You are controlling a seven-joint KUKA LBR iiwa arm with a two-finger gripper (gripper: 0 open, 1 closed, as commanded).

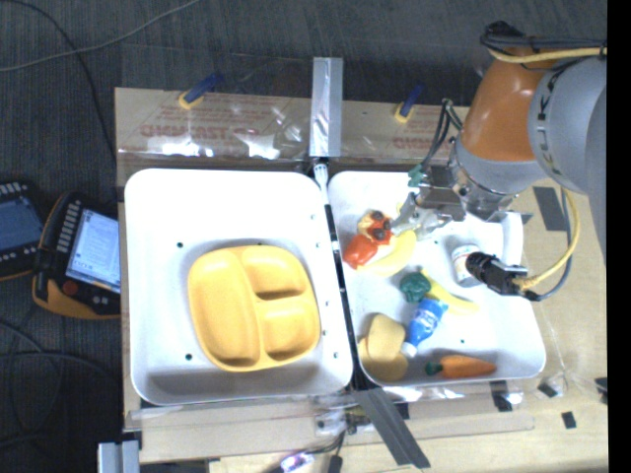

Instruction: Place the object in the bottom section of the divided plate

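A yellow divided plate (254, 306) lies in the left bin (158, 215), with one large section on its left and two smaller ones on its right. My gripper (409, 221) hangs over the upper part of the right bin (523, 338). It is just right of a red and orange toy (362, 241) and above a yellow banana-like piece (397, 253). I see nothing clearly held in it. Lower in that bin lie a green piece (415, 286), a blue bottle (425, 323), a tan bread-like lump (384, 346) and an orange carrot (464, 367).
The divider between the two bins (335, 264) runs between the toys and the plate. A white cylinder on the arm with a black cable (478, 263) hangs over the right bin. A handheld controller (79, 259) lies left of the bench.
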